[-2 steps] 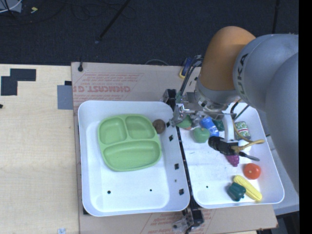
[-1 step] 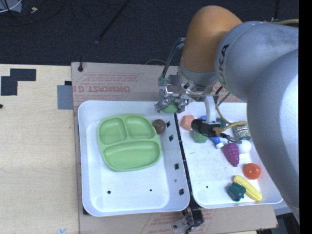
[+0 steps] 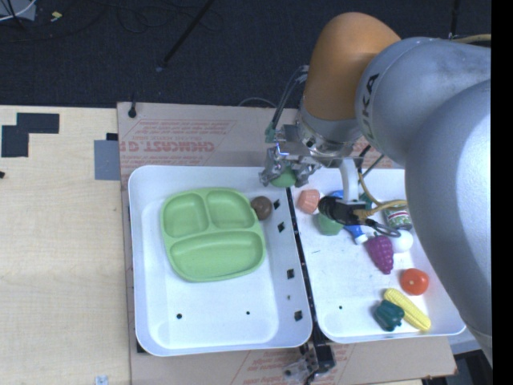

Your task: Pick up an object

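Grey arm (image 3: 449, 135) nearest the lens, huge across the right of the view, orange band (image 3: 345, 62) above the wrist. Reaches down to the gripper (image 3: 284, 171), poised over the far end of the wall between the two bins. Cannot tell whether apart or together: too dark and cluttered at the tip. Shows a speck of green just beneath, too small to name, so no claim of a hold.

Probably the approach step, with nothing visibly picked yet. Closest candidate: brown ball (image 3: 261, 207) in the left bin (image 3: 152, 295), just beside the far right corner of the green divided plate (image 3: 212, 235). Across the wall in the right bin (image 3: 337, 311), a pink piece (image 3: 308, 200) and a green piece (image 3: 327, 224) near the gripper too; purple grapes (image 3: 380, 253), red tomato (image 3: 414, 281), yellow corn (image 3: 409, 311) and a teal toy (image 3: 388, 317) further toward the near edge.

Next move, as a guess: needs a short shift off the wall, centring over one item, then a straight descent. Risks clipping the wall or nudging the ball so it rolls away.
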